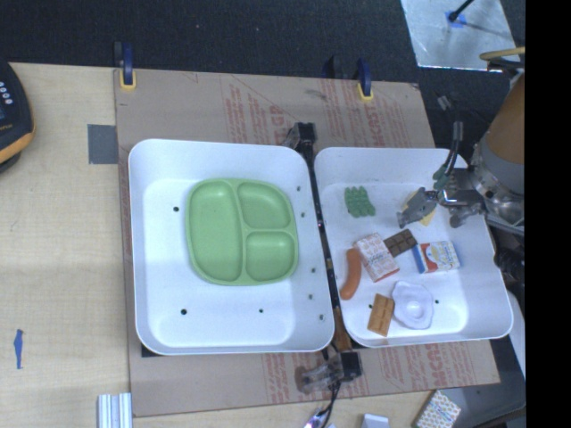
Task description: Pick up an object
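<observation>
Your record for this moment, largest item first.

Worktop (62, 239): pale wood, with a brown cardboard sheet (223, 105) clamped over its middle.

Left bin (152, 319): white and shallow. It held one green divided plate (241, 230), lying flat near the centre.

Right bin (482, 315): white, set just beside the left one. It held all the small pieces.

Arm (508, 141): it reached in from the right, over the right bin's upper right corner.

Hand (419, 205): it hung low over the bin's upper part. You could not tell how its fingers stood, and no item was seen between them.

Small pieces, none touching the hand: a white round lid (414, 303); a red and white carton (376, 257); a blue and white packet (437, 257); an orange sausage (351, 275); a tan wafer (381, 314); a brown chocolate bar (401, 241); a green cluster (359, 201) apart at upper left.
</observation>
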Tool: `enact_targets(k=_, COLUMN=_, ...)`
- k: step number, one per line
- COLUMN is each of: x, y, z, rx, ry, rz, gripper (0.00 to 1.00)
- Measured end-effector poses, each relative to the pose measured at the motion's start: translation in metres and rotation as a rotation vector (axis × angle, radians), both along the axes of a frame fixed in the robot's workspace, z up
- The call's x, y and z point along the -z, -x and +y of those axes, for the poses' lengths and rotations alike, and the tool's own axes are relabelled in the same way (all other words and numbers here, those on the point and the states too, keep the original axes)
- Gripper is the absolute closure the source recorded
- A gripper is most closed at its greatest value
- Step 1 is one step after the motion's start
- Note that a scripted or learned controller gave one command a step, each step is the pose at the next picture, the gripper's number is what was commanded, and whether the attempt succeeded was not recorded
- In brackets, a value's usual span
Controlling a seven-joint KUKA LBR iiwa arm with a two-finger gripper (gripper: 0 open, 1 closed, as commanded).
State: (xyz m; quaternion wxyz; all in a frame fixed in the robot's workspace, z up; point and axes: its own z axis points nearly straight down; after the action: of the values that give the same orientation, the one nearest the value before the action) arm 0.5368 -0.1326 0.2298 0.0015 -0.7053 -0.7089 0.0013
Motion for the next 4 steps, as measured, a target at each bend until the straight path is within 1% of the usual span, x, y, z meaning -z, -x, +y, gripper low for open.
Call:
enact_targets(k=1, x=0.144, y=-0.036, z=-0.007, rx=-0.003, ry=0.005, rz=-0.004, gripper=0.0)
enact_targets(k=2, x=0.127, y=-0.035, z=-0.008, rx=0.0, ry=0.003, rz=-0.001, gripper=1.0)
enact_targets(k=3, x=0.128, y=-0.035, z=-0.008, rx=-0.001, ry=0.003, rz=-0.001, gripper=0.0)
enact_targets(k=4, x=0.139, y=-0.008, z=0.038, rx=-0.004, ry=-0.001, rz=0.003, gripper=0.0)
